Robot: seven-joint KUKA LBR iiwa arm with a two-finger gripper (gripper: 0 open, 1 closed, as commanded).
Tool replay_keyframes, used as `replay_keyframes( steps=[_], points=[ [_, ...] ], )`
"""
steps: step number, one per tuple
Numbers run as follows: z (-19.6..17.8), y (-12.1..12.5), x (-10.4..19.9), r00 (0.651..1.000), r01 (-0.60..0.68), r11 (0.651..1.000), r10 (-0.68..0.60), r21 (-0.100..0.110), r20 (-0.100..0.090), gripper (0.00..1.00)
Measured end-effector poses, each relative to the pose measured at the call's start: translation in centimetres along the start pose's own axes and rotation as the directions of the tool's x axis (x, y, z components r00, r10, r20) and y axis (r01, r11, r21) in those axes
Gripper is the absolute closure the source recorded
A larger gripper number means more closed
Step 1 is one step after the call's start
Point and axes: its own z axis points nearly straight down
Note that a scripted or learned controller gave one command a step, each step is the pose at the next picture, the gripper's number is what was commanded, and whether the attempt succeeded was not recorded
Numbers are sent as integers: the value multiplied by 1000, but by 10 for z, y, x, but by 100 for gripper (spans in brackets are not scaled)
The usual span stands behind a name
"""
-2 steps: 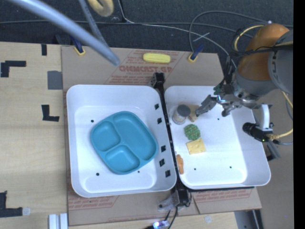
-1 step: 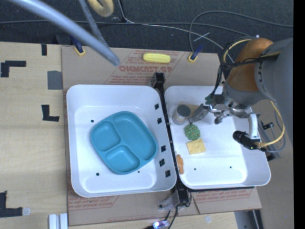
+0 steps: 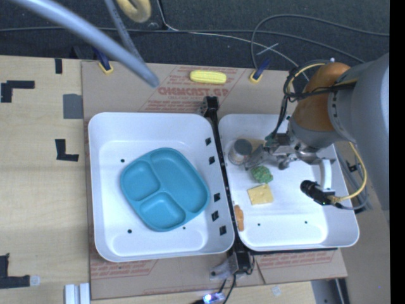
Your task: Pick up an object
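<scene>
I see my end effector (image 3: pixel 269 154) low in the right bin (image 3: pixel 329 233), over the green broccoli piece (image 3: pixel 260 173) near its left wall; grip unclear, so nothing looks lifted yet.

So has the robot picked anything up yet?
Not yet, as far as the view shows. Nothing has been lifted: the green piece, the yellow block, the grey round thing and the orange piece all lie in the right bin. The blue divided tray sits in the left bin. The tool is low over the green piece. Grabbing and lifting are left.
</scene>
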Motion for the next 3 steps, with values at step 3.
replay_keyframes(
  steps=[3],
  points=[
    [-98,9,0,1000,1,1000,-1,-1,1,100]
  ],
)
